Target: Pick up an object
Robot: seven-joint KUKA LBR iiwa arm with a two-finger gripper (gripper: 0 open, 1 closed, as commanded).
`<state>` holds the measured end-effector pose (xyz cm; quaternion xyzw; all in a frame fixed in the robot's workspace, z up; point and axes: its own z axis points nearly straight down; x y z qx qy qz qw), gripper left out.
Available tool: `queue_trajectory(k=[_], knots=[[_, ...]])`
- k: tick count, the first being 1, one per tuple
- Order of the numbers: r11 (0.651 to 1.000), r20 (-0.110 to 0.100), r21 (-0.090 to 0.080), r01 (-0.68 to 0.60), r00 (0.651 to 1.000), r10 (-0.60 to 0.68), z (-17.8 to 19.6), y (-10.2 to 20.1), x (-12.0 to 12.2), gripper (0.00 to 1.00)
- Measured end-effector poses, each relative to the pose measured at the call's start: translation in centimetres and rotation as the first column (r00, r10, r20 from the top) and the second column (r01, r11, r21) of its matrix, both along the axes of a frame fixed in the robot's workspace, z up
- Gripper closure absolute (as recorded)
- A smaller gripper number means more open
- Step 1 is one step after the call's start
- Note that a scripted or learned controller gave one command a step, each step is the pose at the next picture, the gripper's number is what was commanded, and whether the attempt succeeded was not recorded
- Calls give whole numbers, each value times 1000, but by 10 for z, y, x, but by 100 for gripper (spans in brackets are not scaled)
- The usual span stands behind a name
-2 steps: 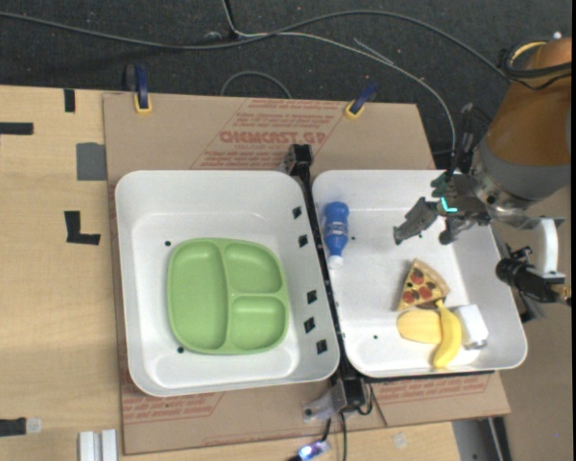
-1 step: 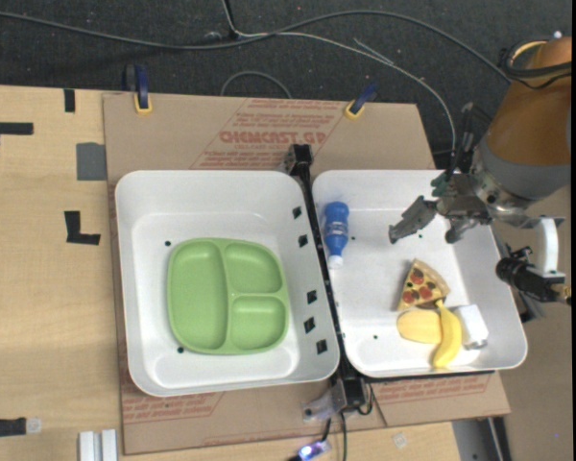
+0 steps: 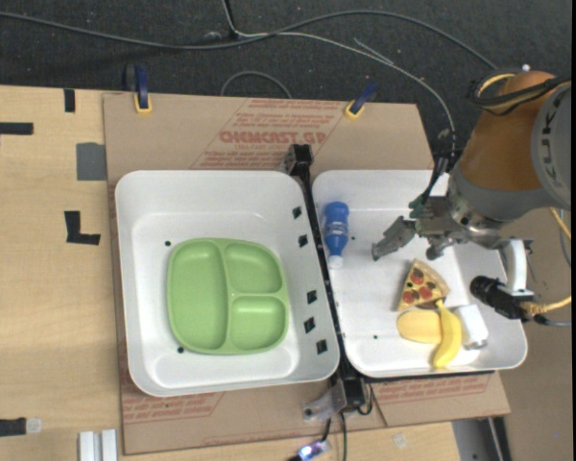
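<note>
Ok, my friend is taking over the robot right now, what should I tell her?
Gripper: open, holding nothing, over the right bin.
Right bin things: blue bottle by the left wall, pizza slice, banana and a yellow piece near the front.
Left bin: green divided plate.
Done: nothing picked up yet.
Left: close on one object and lift it; the pizza slice looks nearest.

Green plate in left bin, blue bottle at left wall of right bin, pizza slice above banana, gripper with spread fingers, holding nothing, between bottle and pizza slice.
</note>
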<state>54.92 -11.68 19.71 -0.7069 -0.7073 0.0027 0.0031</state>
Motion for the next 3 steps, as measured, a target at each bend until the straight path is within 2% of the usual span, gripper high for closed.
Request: queue_trajectory(k=[2, 3], knots=[[1000, 2, 0, -1, 1000, 1, -99, -6, 11, 0], [1000, 2, 0, -2, 1000, 2, -88, -5, 10, 100]])
